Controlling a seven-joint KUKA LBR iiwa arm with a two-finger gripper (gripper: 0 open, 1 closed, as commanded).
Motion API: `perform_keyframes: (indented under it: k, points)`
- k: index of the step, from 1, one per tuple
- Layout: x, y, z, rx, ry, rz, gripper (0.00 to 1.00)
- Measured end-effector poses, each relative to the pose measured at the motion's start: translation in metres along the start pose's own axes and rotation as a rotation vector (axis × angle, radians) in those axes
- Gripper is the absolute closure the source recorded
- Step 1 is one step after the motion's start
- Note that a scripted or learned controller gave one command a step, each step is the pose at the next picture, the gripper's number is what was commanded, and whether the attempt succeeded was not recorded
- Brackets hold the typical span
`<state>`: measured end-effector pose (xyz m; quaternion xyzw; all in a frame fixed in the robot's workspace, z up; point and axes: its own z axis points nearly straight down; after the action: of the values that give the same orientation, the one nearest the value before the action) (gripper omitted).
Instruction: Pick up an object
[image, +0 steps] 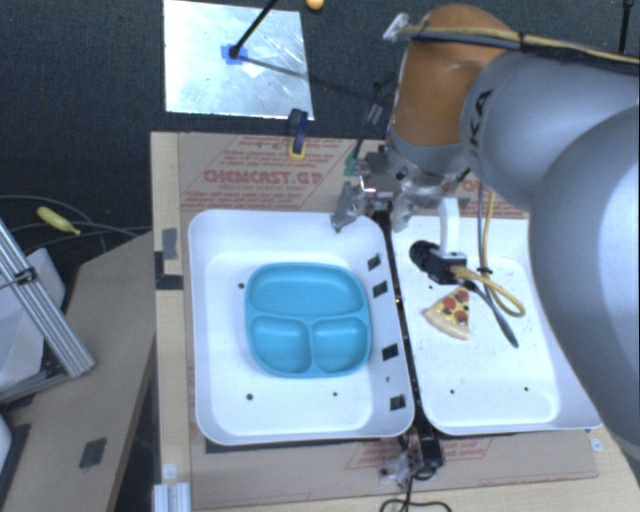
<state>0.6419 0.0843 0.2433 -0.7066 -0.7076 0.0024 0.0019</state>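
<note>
Left bin (215, 330): plain white, a few small dark dots on the floor. Right bin (520, 390): same white, faint dark specks.

Plate (305, 320): solid sky blue, no pattern.

Pizza slice (450, 312): tan crust, yellow top, red spots.

Arm (560, 130): pale grey. Its orange band (440, 80) is glossy amber-orange.

Cardboard sheet (260, 170): brown with red printed lettering.

Clips (381, 290) along the seam between the bins: black.

Backdrop (80, 100): dark charcoal. The silvery sheet (250, 80) on it is mottled grey-white and carries one blue tape patch (233, 54).
</note>
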Motion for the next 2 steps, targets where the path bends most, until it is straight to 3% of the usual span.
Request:
perform_keyframes:
  k: [1, 2]
  points:
    - [0.007, 0.003, 0.063, -0.002, 0.001, -0.002, 0.00]
    - [-0.006, -0.045, 0.059, -0.003, 0.000, 0.002, 0.00]
